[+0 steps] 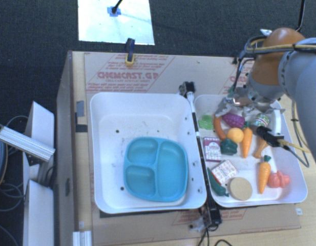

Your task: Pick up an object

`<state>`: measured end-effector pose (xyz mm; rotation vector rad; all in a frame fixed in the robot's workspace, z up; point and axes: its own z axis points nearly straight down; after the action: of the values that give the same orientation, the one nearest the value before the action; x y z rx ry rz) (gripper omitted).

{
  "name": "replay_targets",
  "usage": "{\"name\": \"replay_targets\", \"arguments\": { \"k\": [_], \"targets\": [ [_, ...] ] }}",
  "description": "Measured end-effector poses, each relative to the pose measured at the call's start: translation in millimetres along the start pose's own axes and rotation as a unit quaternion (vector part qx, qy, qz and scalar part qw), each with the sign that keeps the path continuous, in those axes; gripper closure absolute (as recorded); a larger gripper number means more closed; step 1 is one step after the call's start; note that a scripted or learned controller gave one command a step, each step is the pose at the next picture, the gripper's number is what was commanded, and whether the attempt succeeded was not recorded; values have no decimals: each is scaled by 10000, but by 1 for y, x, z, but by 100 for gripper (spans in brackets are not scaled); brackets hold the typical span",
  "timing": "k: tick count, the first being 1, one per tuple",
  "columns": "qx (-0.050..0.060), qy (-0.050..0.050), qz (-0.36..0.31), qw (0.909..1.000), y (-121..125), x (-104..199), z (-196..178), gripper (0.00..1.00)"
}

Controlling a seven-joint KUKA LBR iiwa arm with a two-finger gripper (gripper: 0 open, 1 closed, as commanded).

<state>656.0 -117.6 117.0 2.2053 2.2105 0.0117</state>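
We see the arm (296, 60) reaching in from three o'clock, its gripper (239, 102) low over the twelve o'clock end of the right bin (296, 188). We cannot tell how it stands, since the wrist hides it. Just below it, toward six o'clock, lies a purple eggplant (233, 120), with a green leafy piece (206, 121) at its nine o'clock. Nearer the bin's middle we find an orange ball (235, 135), a dark green piece (229, 146) touching it at six o'clock, and carrots (247, 142) beside them. Toward six o'clock sit another carrot (264, 174), a pink piece (278, 179), a tan disc (240, 188) and small cartons (224, 171). In the left bin (104, 137) we see a blue divided plate (156, 169), toward five o'clock.
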Motion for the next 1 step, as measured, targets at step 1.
{"name": "replay_targets", "arguments": {
  "k": [1],
  "targets": [
    [99,41,6,9999,-77,-2,32,0]
  ]
}}
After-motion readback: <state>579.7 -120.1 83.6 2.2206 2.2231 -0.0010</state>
